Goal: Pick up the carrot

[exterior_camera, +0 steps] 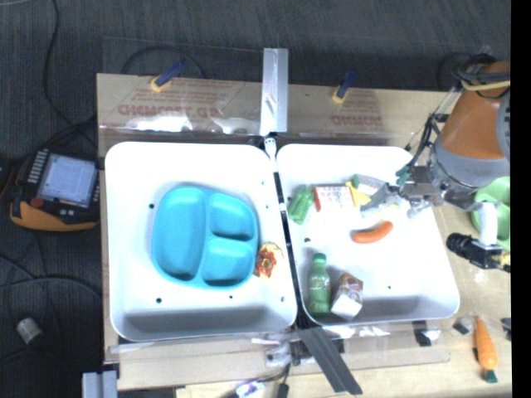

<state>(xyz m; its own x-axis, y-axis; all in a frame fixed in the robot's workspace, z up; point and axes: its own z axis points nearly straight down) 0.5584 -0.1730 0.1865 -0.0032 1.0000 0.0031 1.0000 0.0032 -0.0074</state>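
An orange, carrot-like piece (372, 233) lies flat in the right bin (431, 280), near its middle. A second small carrot with a green tip (485, 351) lies on the bench outside the bins, at the lower right. My gripper (393, 203) hangs over the right bin's far right part, just above and slightly right of the orange piece. Its fingers stand open, one finger (375, 199) to the left and the other to the right, with nothing between them.
A green bottle (319, 282) and a small carton (347, 297) stand at the right bin's near edge. A green item (300, 204), a red-white box (333, 197) and a yellow piece (359, 194) lie left of the gripper. The left bin (133, 305) holds a blue divided plate (206, 235) and a small orange toy (267, 259).
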